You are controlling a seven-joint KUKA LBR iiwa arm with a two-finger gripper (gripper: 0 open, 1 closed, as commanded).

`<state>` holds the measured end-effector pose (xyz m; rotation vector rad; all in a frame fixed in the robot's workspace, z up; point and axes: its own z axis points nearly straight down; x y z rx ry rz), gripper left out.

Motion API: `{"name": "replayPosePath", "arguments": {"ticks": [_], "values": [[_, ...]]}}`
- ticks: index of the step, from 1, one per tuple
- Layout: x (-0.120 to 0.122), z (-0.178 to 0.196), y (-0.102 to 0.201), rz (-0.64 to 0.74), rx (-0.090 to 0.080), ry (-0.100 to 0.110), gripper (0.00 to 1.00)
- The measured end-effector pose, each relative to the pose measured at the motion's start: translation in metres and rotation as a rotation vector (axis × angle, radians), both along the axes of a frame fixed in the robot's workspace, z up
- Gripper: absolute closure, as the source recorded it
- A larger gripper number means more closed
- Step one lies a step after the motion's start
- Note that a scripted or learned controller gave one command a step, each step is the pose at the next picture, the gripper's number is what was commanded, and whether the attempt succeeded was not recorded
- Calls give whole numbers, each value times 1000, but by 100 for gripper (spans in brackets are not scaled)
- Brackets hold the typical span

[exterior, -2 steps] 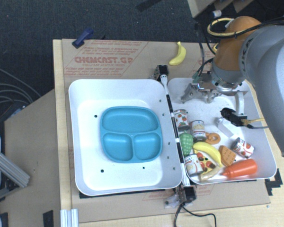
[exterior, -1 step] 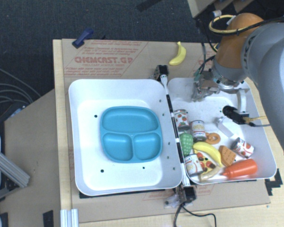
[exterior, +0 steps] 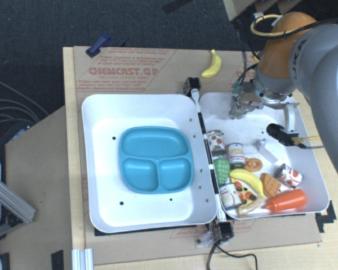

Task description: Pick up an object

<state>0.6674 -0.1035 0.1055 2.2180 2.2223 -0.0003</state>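
Toy food [exterior: 253,181] heaped in right bin's [exterior: 315,173] near half, pieces overlapping: banana [exterior: 247,179], carrot [exterior: 285,201], cans. Gripper [exterior: 243,107] low over far end, apart from heap, nothing visibly held; open or closed impossible to tell, blurred under orange band.

One fixed camera looks down at a slant on both bins [exterior: 96,151], arm [exterior: 321,55] entering from right.
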Motion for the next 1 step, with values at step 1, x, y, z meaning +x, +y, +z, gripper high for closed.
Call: {"name": "replayPosePath", "arguments": {"ticks": [1], "values": [[1,10,0,0,0,-2,100]]}}
